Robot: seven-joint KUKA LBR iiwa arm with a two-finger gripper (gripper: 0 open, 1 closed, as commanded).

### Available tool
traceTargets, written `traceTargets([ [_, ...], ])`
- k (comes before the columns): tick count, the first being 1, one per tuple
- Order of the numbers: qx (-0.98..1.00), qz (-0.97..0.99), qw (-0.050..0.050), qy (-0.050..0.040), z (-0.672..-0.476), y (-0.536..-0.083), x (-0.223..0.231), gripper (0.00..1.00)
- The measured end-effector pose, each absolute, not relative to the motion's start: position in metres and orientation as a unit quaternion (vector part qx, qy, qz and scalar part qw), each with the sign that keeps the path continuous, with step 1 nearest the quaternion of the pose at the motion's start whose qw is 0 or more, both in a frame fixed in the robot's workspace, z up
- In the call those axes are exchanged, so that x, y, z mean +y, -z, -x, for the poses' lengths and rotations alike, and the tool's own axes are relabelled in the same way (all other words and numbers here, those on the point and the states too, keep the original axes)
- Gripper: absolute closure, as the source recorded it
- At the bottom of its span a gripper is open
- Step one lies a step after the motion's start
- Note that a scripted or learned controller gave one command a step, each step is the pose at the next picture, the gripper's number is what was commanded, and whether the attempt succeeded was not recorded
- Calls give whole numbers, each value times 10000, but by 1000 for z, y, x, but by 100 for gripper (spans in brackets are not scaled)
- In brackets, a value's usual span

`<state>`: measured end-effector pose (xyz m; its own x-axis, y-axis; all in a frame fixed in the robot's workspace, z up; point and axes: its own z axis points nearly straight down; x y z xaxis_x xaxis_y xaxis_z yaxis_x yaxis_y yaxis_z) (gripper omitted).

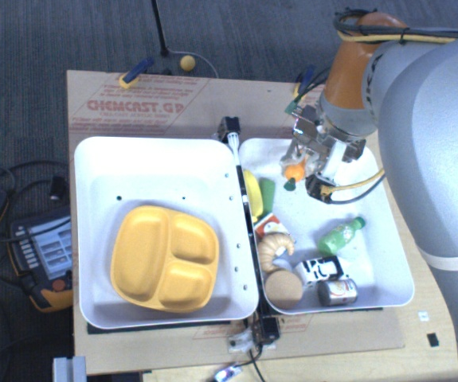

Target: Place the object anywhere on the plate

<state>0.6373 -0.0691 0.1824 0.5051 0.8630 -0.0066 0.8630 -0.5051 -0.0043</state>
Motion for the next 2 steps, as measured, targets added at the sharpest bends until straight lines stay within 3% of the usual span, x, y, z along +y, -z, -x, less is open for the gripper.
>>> traceTargets([
  [1, -4973, 8676, 2, -37, -637, -183, -69, 0],
  [2, -6556, 7551, -33, 4, -615, -287, -55, 0],
])
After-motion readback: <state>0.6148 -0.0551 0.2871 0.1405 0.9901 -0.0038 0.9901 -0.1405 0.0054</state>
